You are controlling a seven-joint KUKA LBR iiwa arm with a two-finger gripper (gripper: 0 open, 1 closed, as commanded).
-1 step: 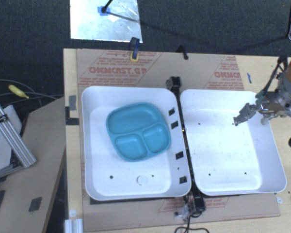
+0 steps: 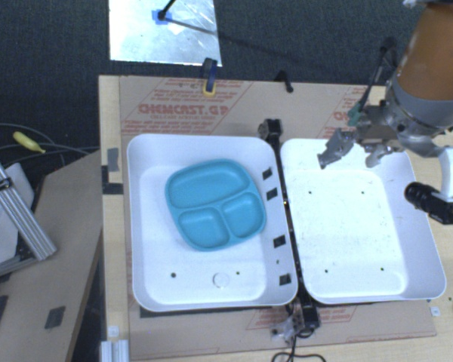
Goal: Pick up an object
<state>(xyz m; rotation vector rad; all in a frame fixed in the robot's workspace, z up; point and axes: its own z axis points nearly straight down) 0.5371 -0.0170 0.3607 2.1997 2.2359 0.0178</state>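
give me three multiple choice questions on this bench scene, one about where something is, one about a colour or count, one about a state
1. Where does the plate lie?
A. in the left bin
B. in the right bin
C. on the cardboard outside the bins

2. How many compartments does the plate have?
A. two
B. three
C. five

3. What state is the plate in?
A. lifted clear of the bin
B. lying flat on the bin floor, apart from the hand
C. standing on edge against a wall

Answers:
1 A, the blue plate sits inside the left bin.
2 B, one large section and two smaller ones show.
3 B, it rests flat, while the hand hangs over the right bin, away from it.
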